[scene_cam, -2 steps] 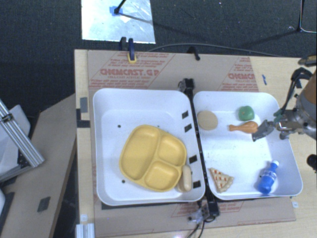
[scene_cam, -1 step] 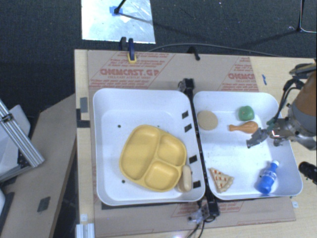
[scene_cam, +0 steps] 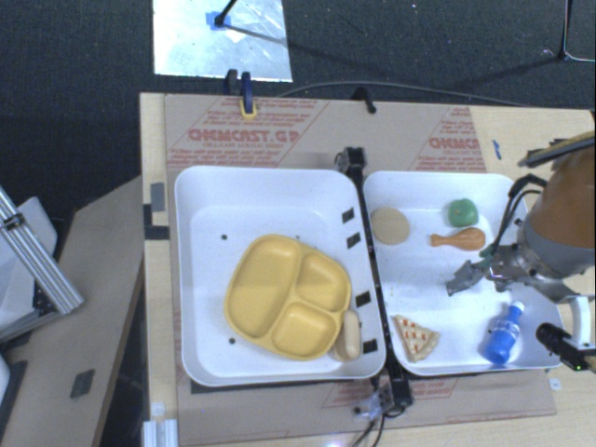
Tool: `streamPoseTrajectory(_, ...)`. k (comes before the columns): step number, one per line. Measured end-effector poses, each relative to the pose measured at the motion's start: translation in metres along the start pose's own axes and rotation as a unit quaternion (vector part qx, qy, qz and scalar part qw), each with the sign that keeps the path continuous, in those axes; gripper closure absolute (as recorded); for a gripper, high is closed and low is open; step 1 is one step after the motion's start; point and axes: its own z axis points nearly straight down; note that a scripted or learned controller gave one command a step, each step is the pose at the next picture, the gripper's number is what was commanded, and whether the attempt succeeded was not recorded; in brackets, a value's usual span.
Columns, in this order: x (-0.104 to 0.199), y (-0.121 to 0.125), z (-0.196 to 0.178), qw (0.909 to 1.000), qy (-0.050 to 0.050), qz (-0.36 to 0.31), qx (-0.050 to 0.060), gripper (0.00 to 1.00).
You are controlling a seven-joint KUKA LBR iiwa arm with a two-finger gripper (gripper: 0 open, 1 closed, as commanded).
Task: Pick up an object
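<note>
Arm over the right bin, nothing visibly between its fingers.

The gripper hangs over the middle of the right bin; whether it is open or closed cannot be told from here. Around it lie a chicken drumstick, a green ball, a tan round cookie, a pizza slice and a blue bottle. The left bin holds a yellow divided plate with a beige bread roll touching its right edge.

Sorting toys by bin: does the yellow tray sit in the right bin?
No, the yellow tray lies in the left bin.
</note>
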Motion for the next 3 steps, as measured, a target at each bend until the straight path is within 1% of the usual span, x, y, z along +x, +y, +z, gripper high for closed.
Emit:
streamPoseTrajectory(1, 0.001, 0.0, 0.052, 1.0, 0.0, 0.0, 0.0, 0.0)
streamPoseTrajectory(2, 0.0, 0.001, 0.039, 1.0, -0.001, 0.0, -0.003, 1.0)
streamPoseTrajectory(3, -0.009, 0.005, -0.009, 1.0, -0.002, 0.0, -0.005, 1.0)
